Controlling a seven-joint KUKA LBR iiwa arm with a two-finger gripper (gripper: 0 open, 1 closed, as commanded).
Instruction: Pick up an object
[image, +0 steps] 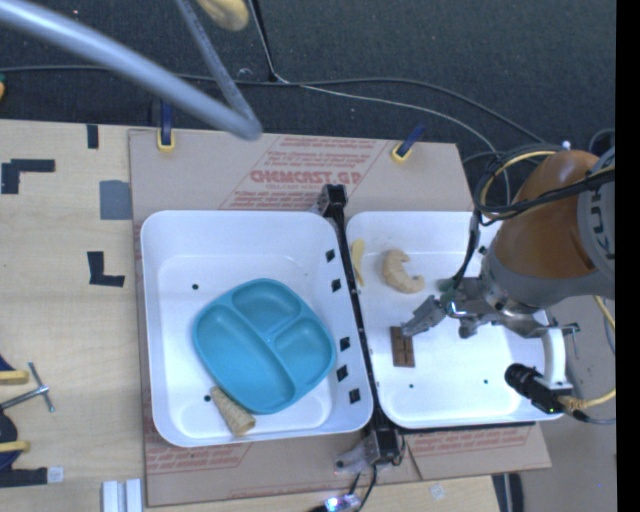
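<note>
The arm (560, 225) reaches in over the right bin (440, 405), its orange band above the wrist, and the gripper (420, 318) hangs low over the bin floor, pointing toward the divider. Its fingers look slightly spread, with white floor showing between them and nothing held — though at this slant the gap is hard to read with certainty. Just beside the tips, a little toward the near rim, lies a small brown block (402, 349); it seems the likeliest target, since the gripper sits nearer to it than to anything else. Farther back in the same bin rests a pale croissant (402, 271), apart from the gripper, and a thin yellow strip (357, 264) lies along the divider, where a grasp would be cramped by the wall. The left bin (165, 250) holds a blue plate (263, 343) lying flat, and a tan cork-like piece (232, 410) touching the plate's near edge. Judging by this, the pick is not yet made: the gripper needs to shift over the block and descend before closing.
</note>
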